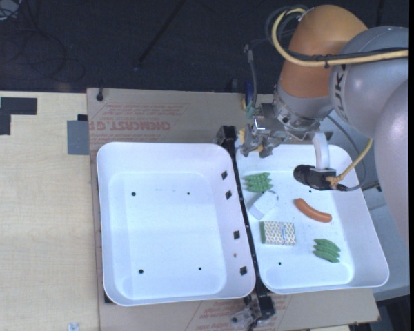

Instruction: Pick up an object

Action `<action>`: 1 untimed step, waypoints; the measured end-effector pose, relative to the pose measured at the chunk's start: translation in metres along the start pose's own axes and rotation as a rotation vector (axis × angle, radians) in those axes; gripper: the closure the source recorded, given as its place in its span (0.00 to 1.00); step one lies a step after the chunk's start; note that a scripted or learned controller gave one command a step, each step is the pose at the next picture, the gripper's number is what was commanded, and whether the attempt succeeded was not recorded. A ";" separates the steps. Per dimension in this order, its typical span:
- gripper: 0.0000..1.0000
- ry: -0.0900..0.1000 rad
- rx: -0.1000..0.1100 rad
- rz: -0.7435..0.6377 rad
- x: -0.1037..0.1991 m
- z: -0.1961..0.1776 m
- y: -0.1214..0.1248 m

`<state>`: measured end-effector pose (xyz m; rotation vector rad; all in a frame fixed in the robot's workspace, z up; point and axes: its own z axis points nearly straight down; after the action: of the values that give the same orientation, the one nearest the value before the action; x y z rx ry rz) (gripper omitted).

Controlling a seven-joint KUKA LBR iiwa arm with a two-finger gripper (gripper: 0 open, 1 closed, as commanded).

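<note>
Left bin (165,219): bare white floor, nothing to grasp. All candidates lie in the right bin (303,271), so the arm works that side.

Gripper (262,143) hangs over the far-left corner of the right bin, just beside the wall between the bins. Cannot tell from this angle whether it is open or closed; nothing is seen in its hold.

Green pod bunch (257,182) lies just on the near side of the gripper, closest to it, so it is the likely target.

White block (264,204) sits close against the pods' near end. Crowding may spoil a grasp.

Patterned packet (279,234) lies nearer still, flat.

Orange sausage (312,210) lies alone mid-bin, at a slant.

Second green pod (326,249) lies near-right, apart from the rest.

Judgement: pick not yet made; a descent onto the pods looks like the next step
</note>
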<state>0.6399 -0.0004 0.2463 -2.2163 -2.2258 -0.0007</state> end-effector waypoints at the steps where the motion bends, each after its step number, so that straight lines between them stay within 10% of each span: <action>1: 1.00 -0.002 0.006 0.009 -0.057 0.001 -0.034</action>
<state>0.6062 -0.0574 0.2455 -2.2242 -2.2140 0.0074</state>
